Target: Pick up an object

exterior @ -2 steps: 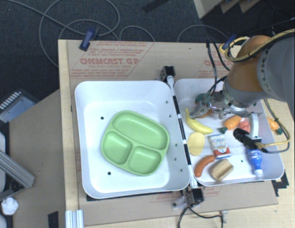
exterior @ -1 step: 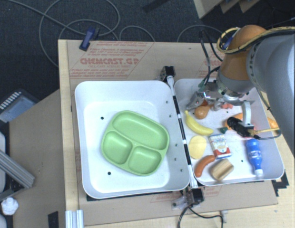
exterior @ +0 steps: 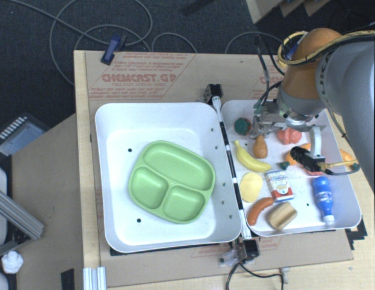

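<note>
My gripper (exterior: pixel 264 124) hangs over the back left part of the right bin (exterior: pixel 351 213), on the grey arm that comes in from the right. Just in front of it lies a small brown pear-shaped piece (exterior: pixel 260 146). A dark green ball (exterior: pixel 242 125) sits to its left and a pink-red piece (exterior: pixel 290 135) to its right. A yellow banana (exterior: pixel 250 158) lies nearer the front, beside the brown piece. I see nothing held in the gripper.
Further forward in the right bin lie a pale yellow round piece (exterior: pixel 250 186), a small carton (exterior: pixel 279 185), a sausage (exterior: pixel 259 209), a bread roll (exterior: pixel 282 215), a blue bottle (exterior: pixel 323 199) and an orange piece (exterior: pixel 292 156). The left bin (exterior: pixel 109 125) holds a green divided plate (exterior: pixel 170 181).
</note>
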Robot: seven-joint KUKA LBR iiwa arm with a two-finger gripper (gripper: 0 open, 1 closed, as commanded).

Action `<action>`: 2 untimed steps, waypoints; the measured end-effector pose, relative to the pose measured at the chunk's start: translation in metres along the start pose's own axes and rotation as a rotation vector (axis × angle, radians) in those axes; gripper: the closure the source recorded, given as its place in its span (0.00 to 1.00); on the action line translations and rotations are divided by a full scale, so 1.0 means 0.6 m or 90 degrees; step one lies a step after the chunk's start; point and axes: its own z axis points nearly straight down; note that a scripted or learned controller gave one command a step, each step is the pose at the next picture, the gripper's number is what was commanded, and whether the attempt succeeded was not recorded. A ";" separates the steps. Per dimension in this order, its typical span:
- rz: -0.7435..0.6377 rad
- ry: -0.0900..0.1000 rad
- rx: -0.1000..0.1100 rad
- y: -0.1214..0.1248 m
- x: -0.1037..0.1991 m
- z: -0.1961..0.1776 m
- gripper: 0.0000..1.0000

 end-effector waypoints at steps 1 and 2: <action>0.001 0.000 0.002 -0.146 -0.045 -0.093 1.00; 0.000 0.001 0.001 -0.206 0.015 -0.187 1.00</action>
